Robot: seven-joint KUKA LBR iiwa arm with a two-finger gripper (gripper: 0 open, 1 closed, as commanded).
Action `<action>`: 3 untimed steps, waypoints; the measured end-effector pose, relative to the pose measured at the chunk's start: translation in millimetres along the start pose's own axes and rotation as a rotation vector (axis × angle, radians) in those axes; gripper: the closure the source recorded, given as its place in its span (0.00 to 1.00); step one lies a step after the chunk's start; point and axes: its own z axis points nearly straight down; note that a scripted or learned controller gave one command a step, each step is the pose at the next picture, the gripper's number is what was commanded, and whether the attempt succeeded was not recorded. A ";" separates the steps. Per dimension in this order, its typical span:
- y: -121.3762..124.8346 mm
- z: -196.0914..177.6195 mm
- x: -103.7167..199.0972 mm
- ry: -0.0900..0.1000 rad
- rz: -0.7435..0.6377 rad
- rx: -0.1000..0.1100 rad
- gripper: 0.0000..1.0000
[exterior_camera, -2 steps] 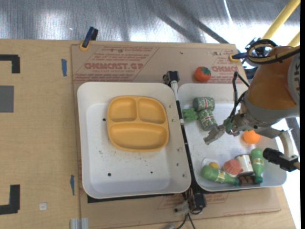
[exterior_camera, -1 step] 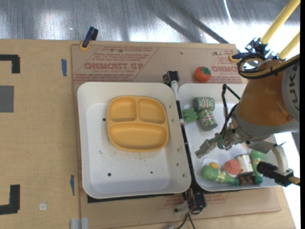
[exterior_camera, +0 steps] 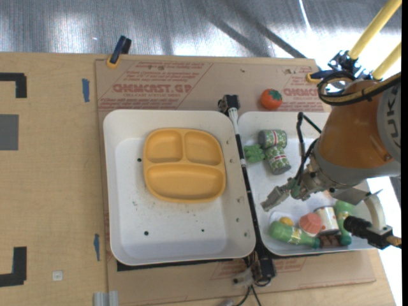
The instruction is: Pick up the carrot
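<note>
Pincer (exterior_camera: 275, 198) hung low over right bin (exterior_camera: 290, 121), lower right of frame, finger state not discernible. Carrot not identifiable with certainty (perhaps orange-pink piece (exterior_camera: 311, 222) among toys by bin's lower edge), just beside pincer, presumably for descent.

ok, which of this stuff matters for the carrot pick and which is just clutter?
Job:
- gripper
- right bin
- orange-pink piece, probably the carrot, hard to tell

Clutter:
- yellow plate in the left bin
- tomato toy on the board
- patterned cans
- green toy
</note>
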 end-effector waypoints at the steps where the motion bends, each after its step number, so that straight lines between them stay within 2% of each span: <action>1: 0.0 0.0 0.0 0.000 0.000 0.000 0.00; 3: 0.0 0.0 0.0 0.000 0.000 0.000 0.00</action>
